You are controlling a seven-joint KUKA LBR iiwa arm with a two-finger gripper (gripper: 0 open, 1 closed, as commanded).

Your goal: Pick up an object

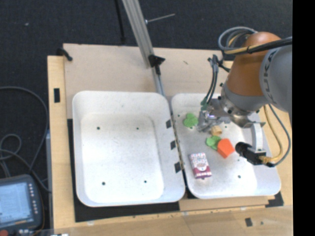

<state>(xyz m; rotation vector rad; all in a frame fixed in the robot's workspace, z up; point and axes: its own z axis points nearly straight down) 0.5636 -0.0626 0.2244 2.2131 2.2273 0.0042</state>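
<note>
The right bin (246, 183) holds a green piece (190, 120) near its left wall, a smaller green piece (212, 141), an orange block (225, 148) beside it, a tan piece (216, 130) and a red-and-white carton (200, 165) lying flat. My gripper (207, 121) hangs low over the bin's upper middle, between the left green piece and the tan piece, just above the small green piece. Its fingertips are too small and dark to read.
The left bin (123, 149) lies beside the right one. A slanted metal pole (142, 38) stands behind the bins. A black fitting with cables (251, 154) hangs off the arm over the right bin's right side.
</note>
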